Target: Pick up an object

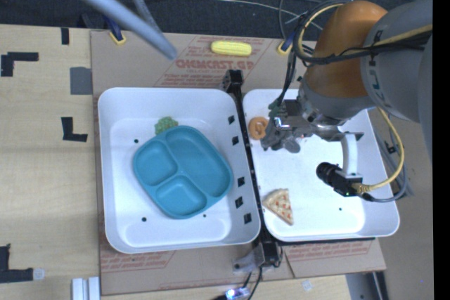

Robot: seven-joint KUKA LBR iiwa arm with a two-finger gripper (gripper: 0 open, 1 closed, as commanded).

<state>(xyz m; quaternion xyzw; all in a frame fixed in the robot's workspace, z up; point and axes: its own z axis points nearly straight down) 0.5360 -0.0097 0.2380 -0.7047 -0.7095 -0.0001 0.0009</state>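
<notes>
Red "CHECKEST" lettering (211,64) on cardboard, end effector (278,138) beside donut (258,127), grip state unclear

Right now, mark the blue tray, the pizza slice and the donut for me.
blue tray (181,171): camera view, on the ridge where its three compartments meet.
pizza slice (280,206): camera view, middle of the topping face.
donut (258,127): camera view, on the visible left part of its ring.

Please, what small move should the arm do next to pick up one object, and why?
Probably a short shift toward the left wall of the right bin, then down: the gripper hangs just beside the doughnut, the nearest object. The pizza slice lies farther off, near the front.
</notes>
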